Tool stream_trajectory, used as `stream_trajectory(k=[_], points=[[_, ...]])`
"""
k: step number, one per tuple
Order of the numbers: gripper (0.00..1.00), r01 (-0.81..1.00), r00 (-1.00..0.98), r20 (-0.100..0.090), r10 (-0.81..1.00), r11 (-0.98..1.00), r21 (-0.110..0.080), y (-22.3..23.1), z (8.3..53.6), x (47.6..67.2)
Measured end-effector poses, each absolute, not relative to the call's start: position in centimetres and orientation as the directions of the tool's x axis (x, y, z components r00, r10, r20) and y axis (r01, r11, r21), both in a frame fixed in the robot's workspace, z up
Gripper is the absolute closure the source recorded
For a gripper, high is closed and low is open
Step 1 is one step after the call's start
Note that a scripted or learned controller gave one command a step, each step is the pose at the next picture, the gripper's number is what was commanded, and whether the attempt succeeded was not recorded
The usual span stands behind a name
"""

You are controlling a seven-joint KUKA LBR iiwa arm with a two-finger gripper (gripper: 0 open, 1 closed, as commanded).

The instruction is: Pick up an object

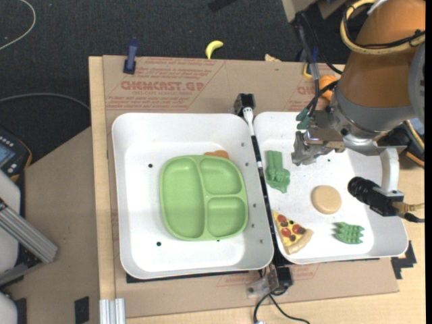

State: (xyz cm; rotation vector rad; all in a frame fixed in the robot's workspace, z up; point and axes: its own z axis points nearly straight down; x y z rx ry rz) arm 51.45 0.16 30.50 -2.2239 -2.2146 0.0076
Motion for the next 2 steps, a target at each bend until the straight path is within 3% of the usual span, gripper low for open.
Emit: stream_trajectory(k=[1,2], points=[[1.00,1.000,0.002,0.001,1.000,-0.002,-0.014,0.9,18.7,47.6],[1.00,1.000,-0.010,0.005,1.000,0.010,0.016,7.1,32.5,48.1]])
